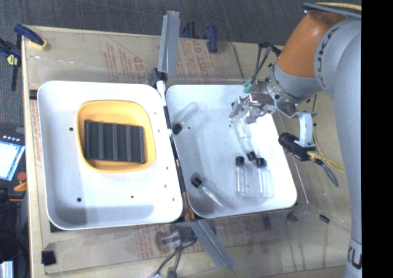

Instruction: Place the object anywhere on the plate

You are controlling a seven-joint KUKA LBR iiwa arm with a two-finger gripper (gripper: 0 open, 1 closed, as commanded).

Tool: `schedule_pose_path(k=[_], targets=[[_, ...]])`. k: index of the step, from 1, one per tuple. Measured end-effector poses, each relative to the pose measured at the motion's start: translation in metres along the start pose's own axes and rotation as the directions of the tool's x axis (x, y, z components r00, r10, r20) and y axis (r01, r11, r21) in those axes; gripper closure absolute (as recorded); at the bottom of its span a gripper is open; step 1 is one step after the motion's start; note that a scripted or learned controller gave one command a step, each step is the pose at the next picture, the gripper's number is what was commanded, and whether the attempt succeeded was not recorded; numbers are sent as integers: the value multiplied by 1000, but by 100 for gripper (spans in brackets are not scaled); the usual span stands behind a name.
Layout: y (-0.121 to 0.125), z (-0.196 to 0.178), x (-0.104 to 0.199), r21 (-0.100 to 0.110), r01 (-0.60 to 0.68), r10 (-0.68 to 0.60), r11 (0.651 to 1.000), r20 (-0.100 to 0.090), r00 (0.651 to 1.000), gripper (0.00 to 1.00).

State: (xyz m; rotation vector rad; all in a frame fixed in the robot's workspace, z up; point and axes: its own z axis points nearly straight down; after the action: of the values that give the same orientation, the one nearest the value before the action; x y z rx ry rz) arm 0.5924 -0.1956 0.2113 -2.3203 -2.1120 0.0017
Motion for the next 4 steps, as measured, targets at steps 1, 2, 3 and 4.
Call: schedule_pose_path(k=[1, 2, 3, 4], targets=[[20, 15, 75, 2, 145, -145, 989, 1, 989, 100], [49, 20, 146, -2, 327, -327, 945, 3, 945, 100], [48, 2, 181, -2, 509, -509, 861, 4, 861, 100], [15, 21, 206, 3, 691, -691, 723, 1, 723, 100]])
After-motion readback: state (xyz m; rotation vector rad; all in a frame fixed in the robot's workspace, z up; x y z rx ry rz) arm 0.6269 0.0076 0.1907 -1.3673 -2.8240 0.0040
